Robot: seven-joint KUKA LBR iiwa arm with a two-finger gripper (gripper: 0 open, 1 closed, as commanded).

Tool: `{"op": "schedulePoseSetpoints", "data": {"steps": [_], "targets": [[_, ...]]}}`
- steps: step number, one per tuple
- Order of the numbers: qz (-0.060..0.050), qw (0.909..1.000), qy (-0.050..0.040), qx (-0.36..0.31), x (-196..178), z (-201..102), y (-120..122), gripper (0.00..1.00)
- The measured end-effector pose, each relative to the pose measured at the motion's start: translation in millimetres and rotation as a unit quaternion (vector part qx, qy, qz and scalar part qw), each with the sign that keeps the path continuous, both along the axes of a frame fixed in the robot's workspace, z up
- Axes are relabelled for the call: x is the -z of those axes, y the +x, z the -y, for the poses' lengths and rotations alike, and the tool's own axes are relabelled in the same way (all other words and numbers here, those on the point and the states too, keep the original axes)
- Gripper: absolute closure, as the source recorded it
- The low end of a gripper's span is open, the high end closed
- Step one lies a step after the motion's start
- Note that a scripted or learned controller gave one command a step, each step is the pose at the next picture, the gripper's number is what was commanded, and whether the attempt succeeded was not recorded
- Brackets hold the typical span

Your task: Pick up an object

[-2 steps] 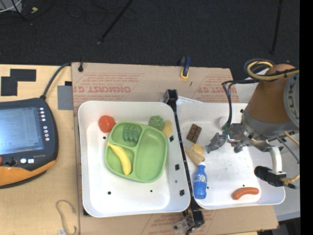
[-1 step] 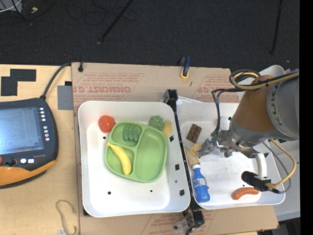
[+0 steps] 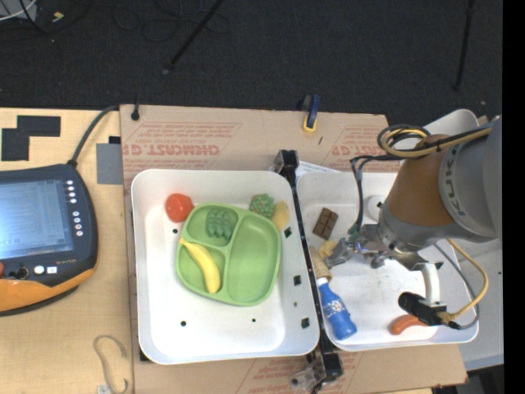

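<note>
The arm (image 3: 447, 191) is reaching in from the right and hanging over the right bin (image 3: 373, 341), its orange band above the wrist. The gripper (image 3: 358, 245) is sitting low near that bin's left side — whether the jaws are spread or pressed together cannot be told, since the wrist is covering them.

In the right bin, a brown chocolate-like block (image 3: 326, 222) is lying just left of the gripper, a blue bottle (image 3: 335, 308) is resting along the near-left wall, and an orange sausage-shaped piece (image 3: 404, 324) is lying at the near right.

The left bin (image 3: 156, 318) is holding a green divided plate (image 3: 230, 253) bearing a banana (image 3: 202, 266); a red tomato (image 3: 178, 207) is lying just beside the plate's far-left edge.
</note>
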State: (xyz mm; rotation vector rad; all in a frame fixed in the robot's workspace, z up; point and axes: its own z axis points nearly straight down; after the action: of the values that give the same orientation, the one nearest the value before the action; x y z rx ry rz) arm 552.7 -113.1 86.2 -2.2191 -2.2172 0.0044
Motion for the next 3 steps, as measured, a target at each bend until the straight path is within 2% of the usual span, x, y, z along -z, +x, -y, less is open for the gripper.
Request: {"op": "schedulePoseSetpoints", "data": {"steps": [1, 2, 3], "targets": [[0.0, 1.0, 0.0003, 0.003, -11, 2, 0, 1.0], [0.003, 1.0, -0.0005, 0.0, -55, 1, 5, 1.0], [0.004, 1.0, -0.0009, -0.001, -118, 3, 7, 1.0]]}}
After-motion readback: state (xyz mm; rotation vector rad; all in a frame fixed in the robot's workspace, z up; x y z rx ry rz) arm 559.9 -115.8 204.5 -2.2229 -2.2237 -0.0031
